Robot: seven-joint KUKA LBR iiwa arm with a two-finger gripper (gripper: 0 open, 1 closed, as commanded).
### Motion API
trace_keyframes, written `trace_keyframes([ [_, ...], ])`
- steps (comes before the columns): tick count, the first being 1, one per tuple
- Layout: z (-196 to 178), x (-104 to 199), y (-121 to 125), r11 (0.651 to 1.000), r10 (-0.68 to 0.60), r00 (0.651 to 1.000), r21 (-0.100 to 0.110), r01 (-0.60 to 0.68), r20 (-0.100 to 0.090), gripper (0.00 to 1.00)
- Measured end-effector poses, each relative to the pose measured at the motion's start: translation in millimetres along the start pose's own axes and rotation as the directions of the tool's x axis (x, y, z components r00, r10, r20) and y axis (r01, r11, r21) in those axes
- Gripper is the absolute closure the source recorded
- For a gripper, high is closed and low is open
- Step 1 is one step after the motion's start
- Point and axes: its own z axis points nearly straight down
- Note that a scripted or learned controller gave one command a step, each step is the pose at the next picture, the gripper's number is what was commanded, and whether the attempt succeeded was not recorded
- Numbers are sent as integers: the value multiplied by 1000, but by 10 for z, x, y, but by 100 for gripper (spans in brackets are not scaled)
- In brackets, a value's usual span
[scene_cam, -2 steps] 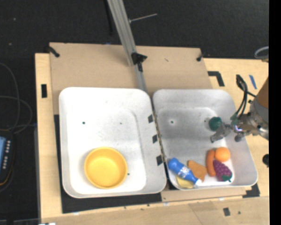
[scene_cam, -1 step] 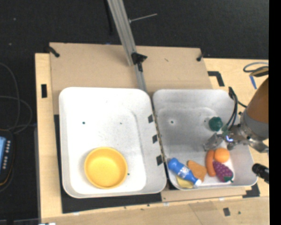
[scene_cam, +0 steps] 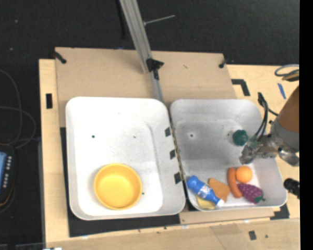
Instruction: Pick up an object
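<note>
We see the pincer (scene_cam: 249, 155) above the toys.
We cannot tell its state; a small round orange ball (scene_cam: 244, 174) sits just below it.

No legible text or labels.

The arm (scene_cam: 289, 124) has an orange band above a grey wrist; black cables run along it, and a small metallic grey pincer (scene_cam: 249, 154) sits below the wrist.
</note>
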Motion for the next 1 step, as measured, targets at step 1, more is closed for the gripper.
trace_keyframes([
  [1,-596,-110,-5,1000,0,1000,-3,0,2,100],
])
